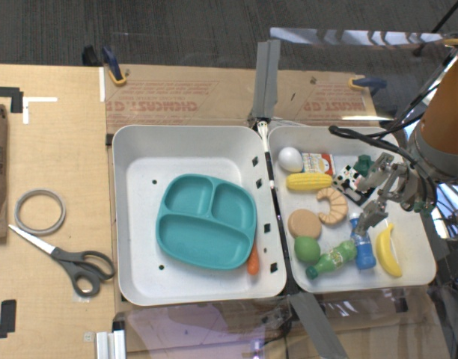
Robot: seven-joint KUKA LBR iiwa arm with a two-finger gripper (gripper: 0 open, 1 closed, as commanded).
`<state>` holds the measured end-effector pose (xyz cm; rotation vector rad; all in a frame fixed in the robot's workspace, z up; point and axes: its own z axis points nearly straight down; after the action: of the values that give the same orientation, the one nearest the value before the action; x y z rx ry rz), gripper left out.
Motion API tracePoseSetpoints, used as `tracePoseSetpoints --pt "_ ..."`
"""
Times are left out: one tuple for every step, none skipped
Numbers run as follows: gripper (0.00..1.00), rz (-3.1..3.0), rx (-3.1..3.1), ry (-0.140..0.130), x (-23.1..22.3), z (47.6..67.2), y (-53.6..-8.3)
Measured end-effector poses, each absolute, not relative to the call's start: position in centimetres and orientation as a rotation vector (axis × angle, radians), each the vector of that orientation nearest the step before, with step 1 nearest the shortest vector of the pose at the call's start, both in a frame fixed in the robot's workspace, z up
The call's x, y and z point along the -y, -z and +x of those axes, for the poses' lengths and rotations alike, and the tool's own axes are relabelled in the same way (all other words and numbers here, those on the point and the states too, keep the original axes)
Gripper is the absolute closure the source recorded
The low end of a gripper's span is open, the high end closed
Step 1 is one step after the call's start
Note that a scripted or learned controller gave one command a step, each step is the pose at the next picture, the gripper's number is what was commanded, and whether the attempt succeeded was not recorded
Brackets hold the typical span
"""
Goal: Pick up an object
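The right bin [416, 279] holds several toy foods. Among them are a white egg [289, 157], a yellow corn cob [309, 181], a croissant [334, 205], a tan round cookie [304, 223] and a green lime [306, 248]. A green bottle [334, 260], a blue bottle [363, 250] and a banana [388, 252] lie nearer the front. My gripper [373, 208] hangs open over the bin's right half, just above the blue bottle and left of the banana, with nothing between its fingers.
A teal divided plate [206, 221] lies in the left bin [132, 200], with an orange carrot [253, 261] by the bin's right wall. Scissors [72, 262] and a tape roll [40, 211] lie on the bench to the left. A black-and-white toy [347, 178] and a red-and-white box [317, 161] sit at the right bin's back.
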<state>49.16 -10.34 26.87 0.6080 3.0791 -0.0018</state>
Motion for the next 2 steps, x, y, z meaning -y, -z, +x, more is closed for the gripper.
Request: tracePoseSetpoints --pt "0.0 0.361 -3.119 0.0 12.1 47.8 -9.2" --pt "0.0 0.56 -3.088 0.001 16.4 52.7 -9.2"
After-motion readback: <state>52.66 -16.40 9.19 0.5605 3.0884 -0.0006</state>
